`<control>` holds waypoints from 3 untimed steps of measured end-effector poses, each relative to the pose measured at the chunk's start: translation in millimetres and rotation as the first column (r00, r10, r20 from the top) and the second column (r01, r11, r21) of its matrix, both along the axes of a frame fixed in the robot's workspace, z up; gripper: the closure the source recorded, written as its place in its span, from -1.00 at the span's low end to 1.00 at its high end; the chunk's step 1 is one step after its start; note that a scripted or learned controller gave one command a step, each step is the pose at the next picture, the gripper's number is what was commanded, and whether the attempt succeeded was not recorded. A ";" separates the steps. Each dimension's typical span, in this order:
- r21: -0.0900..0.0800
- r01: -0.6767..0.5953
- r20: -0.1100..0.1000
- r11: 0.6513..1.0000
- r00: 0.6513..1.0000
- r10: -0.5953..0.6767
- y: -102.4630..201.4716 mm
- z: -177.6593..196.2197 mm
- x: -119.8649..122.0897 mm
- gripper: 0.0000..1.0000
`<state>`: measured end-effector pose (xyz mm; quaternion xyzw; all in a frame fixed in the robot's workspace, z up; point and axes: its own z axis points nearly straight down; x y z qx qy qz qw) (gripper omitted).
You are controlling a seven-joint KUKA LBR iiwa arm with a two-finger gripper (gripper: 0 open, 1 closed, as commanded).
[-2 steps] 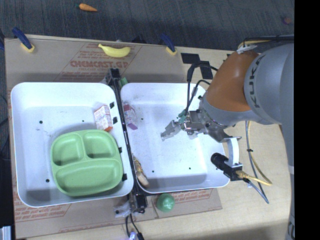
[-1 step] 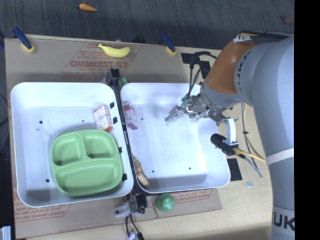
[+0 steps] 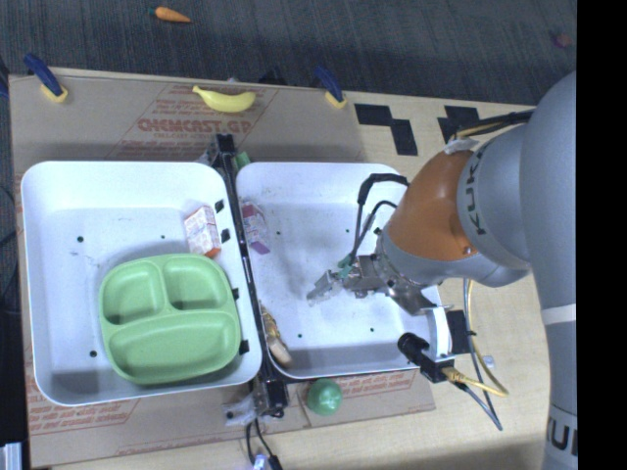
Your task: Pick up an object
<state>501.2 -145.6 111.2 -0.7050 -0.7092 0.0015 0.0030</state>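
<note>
While the arm [image 3: 490, 204] hangs over the right bin [image 3: 294, 360], the end effector [image 3: 323, 287] is seen low above its floor, slightly parted with nothing gripped; a small packet [image 3: 253, 225] near that bin's left wall is yet to be lifted

end effector [image 3: 328, 286] finger state unclear, arm [image 3: 519, 213] cut off at right

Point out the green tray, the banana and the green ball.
green tray [image 3: 171, 316], camera view, middle divider.
banana [image 3: 225, 97], camera view, middle of its curve.
green ball [image 3: 324, 397], camera view, its centre.
</note>
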 end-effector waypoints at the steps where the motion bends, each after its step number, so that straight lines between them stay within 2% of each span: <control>1: -0.002 0.001 0.006 1.000 1.000 -0.001 -27.7 34.3 67.9 -1.00; 2: -0.002 0.000 0.006 1.000 1.000 0.000 -65.0 25.0 120.2 -1.00; 3: -0.002 0.001 0.002 1.000 1.000 -0.001 -65.9 24.0 9.0 -1.00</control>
